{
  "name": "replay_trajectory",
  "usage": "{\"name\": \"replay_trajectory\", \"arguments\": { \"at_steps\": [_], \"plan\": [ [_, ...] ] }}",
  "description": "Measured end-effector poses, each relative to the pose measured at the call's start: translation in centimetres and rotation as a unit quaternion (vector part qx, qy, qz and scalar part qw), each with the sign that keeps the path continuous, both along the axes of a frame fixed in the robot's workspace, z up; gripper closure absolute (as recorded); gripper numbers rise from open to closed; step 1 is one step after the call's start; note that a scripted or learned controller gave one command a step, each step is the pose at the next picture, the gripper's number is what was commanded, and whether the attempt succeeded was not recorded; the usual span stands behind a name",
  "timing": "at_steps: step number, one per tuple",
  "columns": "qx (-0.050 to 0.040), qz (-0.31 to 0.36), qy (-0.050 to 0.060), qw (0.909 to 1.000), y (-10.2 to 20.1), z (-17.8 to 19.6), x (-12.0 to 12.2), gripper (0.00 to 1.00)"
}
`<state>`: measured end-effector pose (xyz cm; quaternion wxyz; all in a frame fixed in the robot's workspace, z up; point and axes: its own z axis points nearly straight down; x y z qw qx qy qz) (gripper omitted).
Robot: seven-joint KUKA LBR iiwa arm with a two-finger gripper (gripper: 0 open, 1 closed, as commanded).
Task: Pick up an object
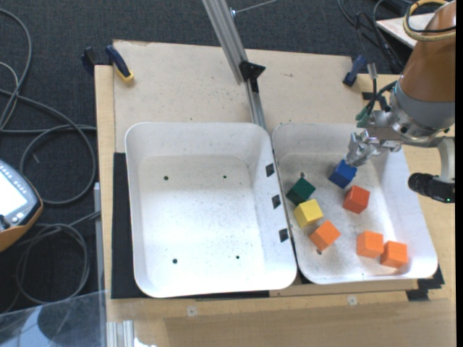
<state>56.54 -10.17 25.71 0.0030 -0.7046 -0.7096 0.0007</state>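
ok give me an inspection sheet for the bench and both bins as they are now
surface: speckled bench board bearing the left bin and right bin.
job's things: in the right bin, blue cube, green cube, yellow cube, four orange cubes.
clutter: blue clamps at the board's back corners.
grippers: gripper low, just above the blue cube.
cables: black cables on the floor, left.
surroundings: dark carpet, slanted metal pole.

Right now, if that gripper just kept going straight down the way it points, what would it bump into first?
Most likely the blue block. The gripper hangs just above it in the right bin, pointing down at it, though the slanted view leaves the exact depth unclear.
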Motion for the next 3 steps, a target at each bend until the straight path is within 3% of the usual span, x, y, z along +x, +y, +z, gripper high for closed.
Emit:
{"name": "replay_trajectory", "arguments": {
  "at_steps": [2,3],
  "plan": [
    [-0.0006,0.0,-0.002,1.0,11.9,0.4,0.8,1.0],
    [-0.0009,0.0,-0.002,1.0,17.2,0.1,2.4,1.0]
  ]
}}
